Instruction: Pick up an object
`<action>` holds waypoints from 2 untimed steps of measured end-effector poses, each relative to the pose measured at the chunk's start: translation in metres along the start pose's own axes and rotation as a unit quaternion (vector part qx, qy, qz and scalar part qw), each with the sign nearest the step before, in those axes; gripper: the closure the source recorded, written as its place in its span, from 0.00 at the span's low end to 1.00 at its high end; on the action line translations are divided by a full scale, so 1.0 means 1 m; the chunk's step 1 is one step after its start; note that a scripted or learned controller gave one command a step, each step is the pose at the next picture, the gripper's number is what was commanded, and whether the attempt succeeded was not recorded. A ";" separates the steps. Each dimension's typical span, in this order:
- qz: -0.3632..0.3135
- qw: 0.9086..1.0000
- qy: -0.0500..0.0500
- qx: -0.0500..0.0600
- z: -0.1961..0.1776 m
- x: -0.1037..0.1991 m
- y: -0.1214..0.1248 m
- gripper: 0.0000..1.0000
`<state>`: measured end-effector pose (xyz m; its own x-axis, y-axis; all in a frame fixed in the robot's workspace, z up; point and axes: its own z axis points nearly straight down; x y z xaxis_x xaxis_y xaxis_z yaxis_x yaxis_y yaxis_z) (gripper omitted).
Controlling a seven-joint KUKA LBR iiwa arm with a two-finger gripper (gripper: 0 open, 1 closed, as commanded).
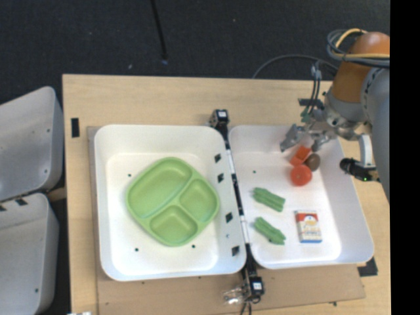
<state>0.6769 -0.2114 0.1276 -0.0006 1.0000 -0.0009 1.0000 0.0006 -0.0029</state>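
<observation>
The pincer (pixel 307 143) is hovering at the 1 o'clock corner of the right bin (pixel 348 235), fingers spread apart and gripping nothing. An orange-red object (pixel 300 166) is lying on the bin floor just below it, at its 6 o'clock. Two green pieces (pixel 268 199) and a small card box (pixel 308 227) are sitting lower in that bin. A green divided plate (pixel 172 201) is resting in the left bin (pixel 108 254).

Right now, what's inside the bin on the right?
Inside the right bin: two green pieces, a small box and an orange-red object. The gripper hides some floor behind it.
</observation>
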 end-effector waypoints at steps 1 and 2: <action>-0.001 1.000 -0.001 -0.002 0.027 -0.001 0.000 0.00; -0.002 1.000 -0.003 -0.004 0.013 -0.002 0.002 1.00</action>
<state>0.6785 -0.2135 0.1141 -0.0053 1.0000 -0.0062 1.0000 0.0053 0.0060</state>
